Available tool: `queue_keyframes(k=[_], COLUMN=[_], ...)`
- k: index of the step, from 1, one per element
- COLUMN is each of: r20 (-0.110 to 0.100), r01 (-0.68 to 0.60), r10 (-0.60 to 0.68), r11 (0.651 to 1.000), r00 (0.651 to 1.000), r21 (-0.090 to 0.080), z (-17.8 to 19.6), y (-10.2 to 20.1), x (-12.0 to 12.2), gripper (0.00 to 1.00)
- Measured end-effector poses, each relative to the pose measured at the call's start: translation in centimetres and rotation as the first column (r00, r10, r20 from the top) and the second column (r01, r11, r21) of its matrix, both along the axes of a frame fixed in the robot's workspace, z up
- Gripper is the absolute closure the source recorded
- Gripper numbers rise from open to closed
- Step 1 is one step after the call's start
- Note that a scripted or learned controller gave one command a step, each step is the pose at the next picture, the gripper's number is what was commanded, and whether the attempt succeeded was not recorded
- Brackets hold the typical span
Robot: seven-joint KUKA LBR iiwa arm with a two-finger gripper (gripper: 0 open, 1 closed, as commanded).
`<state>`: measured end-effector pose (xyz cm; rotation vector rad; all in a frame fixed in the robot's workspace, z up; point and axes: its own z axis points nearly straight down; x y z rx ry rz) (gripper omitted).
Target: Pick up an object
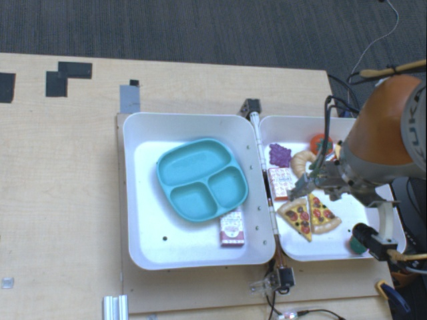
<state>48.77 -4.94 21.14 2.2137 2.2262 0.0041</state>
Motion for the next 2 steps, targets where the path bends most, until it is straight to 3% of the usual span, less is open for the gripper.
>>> queue_keyframes(k=[1, 2], r20=[-0.003, 0.001], r01=[0.004, 0.001], r10=[-0.004, -0.001], r11=[1.000, 1.000], r00=[1.000, 1.000], r21=[0.000, 0.000], z=[-10.7, -9.7], y=[-3.7, -3.6], x=[-0.1, 0.1], gripper=[0.00, 1.00])
